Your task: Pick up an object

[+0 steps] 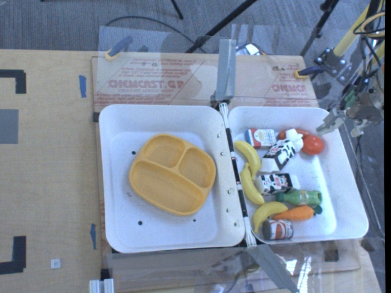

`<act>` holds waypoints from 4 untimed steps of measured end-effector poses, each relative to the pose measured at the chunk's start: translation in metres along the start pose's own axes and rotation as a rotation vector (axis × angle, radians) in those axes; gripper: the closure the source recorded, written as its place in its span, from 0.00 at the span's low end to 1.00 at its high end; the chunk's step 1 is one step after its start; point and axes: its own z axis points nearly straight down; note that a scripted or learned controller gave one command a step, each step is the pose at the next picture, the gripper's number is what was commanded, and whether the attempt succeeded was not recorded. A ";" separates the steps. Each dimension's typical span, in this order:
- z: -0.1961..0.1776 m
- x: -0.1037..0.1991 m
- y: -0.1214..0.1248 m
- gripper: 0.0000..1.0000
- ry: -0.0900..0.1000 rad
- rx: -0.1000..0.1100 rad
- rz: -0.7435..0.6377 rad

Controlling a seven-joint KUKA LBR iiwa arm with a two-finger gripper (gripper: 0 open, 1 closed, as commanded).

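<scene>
Gripper (pixel 335 122) seen at right bin's (pixel 351 224) far-right rim, blurred; finger state cannot be told, nothing seen held.
Toy food is piled in right bin; bananas (pixel 249 171) lie lengthwise along divider; can (pixel 280 229) partly hidden.

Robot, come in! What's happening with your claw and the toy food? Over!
Gripper at right bin's far edge, nothing seen in it. Tomato nearest, untouched. Way clear.
</scene>
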 end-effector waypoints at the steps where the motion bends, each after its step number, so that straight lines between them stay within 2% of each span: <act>1: 0.046 0.029 0.025 0.00 0.000 0.000 -0.246; 2: 0.052 -0.012 0.015 0.00 -0.002 -0.003 -0.014; 3: 0.076 0.025 0.029 0.00 0.000 0.000 -0.201; 4: 0.097 0.103 0.062 0.00 -0.001 -0.004 -0.260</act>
